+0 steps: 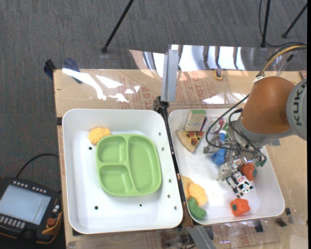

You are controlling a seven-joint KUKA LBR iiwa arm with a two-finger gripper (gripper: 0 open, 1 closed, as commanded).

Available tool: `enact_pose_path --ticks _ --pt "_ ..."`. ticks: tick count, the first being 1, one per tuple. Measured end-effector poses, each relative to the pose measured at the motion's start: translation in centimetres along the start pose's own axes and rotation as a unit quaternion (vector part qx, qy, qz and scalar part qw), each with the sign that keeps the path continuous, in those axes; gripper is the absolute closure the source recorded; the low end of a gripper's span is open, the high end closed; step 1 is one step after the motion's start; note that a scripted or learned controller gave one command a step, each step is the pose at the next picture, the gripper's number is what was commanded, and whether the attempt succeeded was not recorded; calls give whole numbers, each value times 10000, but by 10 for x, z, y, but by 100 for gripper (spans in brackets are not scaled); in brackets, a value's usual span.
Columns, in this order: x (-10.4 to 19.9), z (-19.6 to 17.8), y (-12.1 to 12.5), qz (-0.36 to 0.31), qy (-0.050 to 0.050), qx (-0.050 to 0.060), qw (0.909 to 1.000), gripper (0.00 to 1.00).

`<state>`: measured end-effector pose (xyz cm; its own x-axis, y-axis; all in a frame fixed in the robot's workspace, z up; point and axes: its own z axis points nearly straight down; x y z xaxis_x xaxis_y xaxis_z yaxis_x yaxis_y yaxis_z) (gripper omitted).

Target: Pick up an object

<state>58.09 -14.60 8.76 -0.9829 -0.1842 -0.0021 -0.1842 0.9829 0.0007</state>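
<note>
I have the arm reaching in over the right bin (273, 191), with the gripper (233, 171) low among the toys near that bin's middle. From this slant I cannot tell whether the claw is spread or closed, and I see nothing clearly pinched in it. The likeliest target is the black-and-white cow toy (242, 183), lying on the bin floor just beside the gripper, with a red-orange piece (248, 168) touching it above and an orange pepper (240, 206) near it below. I judge the cow light, stiff and a bit slick — a small moulded figure that could squirt out if squeezed on a rounded end. I would take it across the narrow body, not the head. The blue toy (218, 156) crowds the left side, so the approach is tight.
</note>
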Motion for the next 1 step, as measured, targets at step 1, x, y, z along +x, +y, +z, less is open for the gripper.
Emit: enact_pose_path --ticks 1 --pt "42 1 7 678 15 -7 9977 0"
